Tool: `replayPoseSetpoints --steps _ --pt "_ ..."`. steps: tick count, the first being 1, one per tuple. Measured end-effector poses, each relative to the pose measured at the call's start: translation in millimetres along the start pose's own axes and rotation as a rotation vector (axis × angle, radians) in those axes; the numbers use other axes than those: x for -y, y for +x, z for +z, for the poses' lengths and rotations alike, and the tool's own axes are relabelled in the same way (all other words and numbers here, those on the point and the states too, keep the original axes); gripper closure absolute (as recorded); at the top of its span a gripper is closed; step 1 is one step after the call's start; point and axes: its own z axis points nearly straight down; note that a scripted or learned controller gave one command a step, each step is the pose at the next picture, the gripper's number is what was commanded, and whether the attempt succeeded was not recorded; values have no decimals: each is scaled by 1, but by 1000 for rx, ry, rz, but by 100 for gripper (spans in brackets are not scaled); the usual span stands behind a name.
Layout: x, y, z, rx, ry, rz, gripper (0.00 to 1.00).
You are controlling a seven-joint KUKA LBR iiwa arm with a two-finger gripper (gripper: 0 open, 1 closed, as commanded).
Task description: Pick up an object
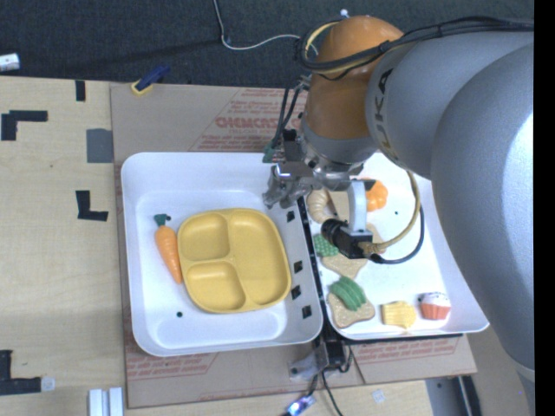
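Robot lab, bench, taped marks, white bins

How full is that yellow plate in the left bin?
Empty. The plate shows bare yellow in every compartment, and the carrot lies beside it on the floor of the bin, not on it.

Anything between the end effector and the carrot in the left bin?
The yellow divided plate lies flat between them. The end effector is over the right edge of the left bin, and the carrot is beside the plate's left edge. The plate is low, so a pass above it likely clears.
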Motion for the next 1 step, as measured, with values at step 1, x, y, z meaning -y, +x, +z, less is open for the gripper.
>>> replayPoseSetpoints --steps 1 --pt "8 -4 8 2 1 3 100"
